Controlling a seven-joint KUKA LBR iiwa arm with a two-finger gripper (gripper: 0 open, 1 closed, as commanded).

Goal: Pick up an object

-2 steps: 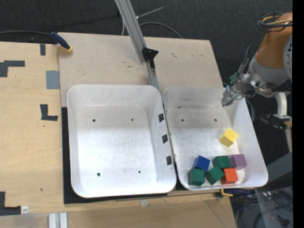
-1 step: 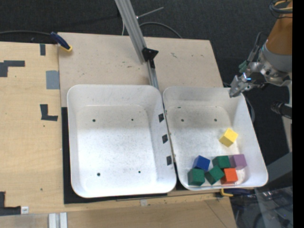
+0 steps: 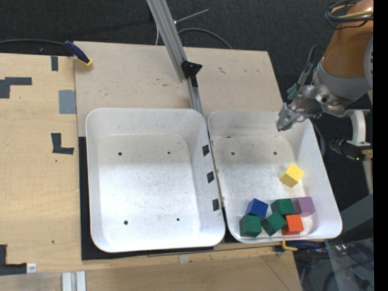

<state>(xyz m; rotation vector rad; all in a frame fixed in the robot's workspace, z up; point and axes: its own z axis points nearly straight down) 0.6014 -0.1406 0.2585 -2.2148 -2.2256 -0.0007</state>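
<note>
Yellow cube sits alone in the right bin, apart from the cluster of blue, green, orange and purple cubes at the near edge, so we'd call it the easiest pick. The gripper hovers over the bin's far rim, holding nothing; we cannot tell how wide it is. We'd centre over the yellow cube, square to its faces, and descend straight.
</note>
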